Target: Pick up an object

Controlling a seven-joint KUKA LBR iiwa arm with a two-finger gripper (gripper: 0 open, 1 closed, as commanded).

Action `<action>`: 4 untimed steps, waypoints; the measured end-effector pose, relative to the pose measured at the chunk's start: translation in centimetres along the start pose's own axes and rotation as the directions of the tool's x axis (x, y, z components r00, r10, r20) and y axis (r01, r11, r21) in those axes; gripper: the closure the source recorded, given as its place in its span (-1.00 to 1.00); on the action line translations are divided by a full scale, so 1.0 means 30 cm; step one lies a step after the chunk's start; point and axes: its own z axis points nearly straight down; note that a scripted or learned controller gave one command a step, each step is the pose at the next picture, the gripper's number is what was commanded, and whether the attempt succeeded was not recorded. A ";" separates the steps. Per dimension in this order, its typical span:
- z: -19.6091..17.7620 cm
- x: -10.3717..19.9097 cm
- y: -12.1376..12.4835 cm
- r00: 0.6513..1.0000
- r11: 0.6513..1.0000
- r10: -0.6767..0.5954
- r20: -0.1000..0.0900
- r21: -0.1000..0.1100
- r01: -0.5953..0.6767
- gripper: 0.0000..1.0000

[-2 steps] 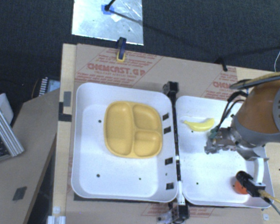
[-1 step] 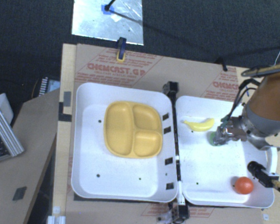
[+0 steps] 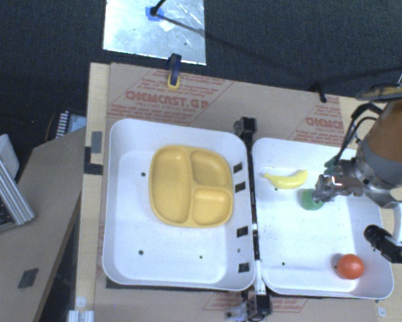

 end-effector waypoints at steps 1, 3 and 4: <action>0.014 0.164 0.024 1.000 1.000 -0.004 -0.002 0.002 0.004 1.00; 0.009 0.511 -0.036 1.000 1.000 -0.006 -0.003 0.004 0.006 1.00; 0.031 0.677 -0.016 1.000 1.000 -0.006 -0.003 0.004 0.006 1.00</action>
